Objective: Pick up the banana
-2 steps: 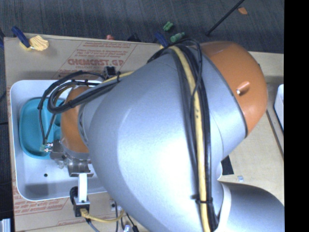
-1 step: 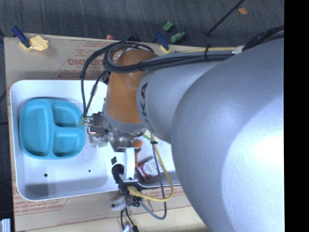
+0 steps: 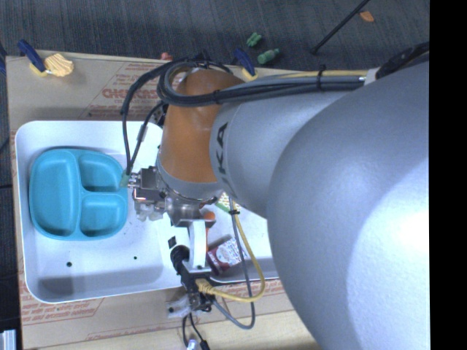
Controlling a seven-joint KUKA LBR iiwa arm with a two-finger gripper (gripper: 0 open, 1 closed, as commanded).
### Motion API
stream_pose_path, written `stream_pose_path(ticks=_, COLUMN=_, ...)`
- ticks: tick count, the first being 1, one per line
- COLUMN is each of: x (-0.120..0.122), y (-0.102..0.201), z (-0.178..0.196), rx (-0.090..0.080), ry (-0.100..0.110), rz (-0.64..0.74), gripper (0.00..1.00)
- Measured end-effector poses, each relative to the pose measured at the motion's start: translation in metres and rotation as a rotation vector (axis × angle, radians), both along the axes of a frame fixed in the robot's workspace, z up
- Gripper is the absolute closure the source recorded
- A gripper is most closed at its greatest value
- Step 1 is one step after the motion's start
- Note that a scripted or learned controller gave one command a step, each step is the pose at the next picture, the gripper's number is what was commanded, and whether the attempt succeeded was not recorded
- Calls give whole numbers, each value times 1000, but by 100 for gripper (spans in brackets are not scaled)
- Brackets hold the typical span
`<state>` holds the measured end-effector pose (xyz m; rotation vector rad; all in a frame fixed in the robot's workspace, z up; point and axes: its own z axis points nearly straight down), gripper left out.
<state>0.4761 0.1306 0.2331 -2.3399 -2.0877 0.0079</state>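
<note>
1. My gripper [image 3: 151, 194] hangs over the right end of the left bin [image 3: 44, 283], just beside the blue plate [image 3: 73, 192]. I cannot tell whether my jaws are apart or together.
2. I cannot place the banana. My arm [image 3: 328, 195] covers most of the right bin [image 3: 270, 273], where a red packet [image 3: 226, 254] peeks out.
3. I judge the banana lies to my right, under the arm. Its direction and long axis must wait for a clear sight.
</note>
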Motion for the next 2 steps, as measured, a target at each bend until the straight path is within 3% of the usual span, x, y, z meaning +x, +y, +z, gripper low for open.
stream_pose_path(ticks=2, x=0, y=2, z=19, rx=1, ry=7, rz=20, gripper=100)
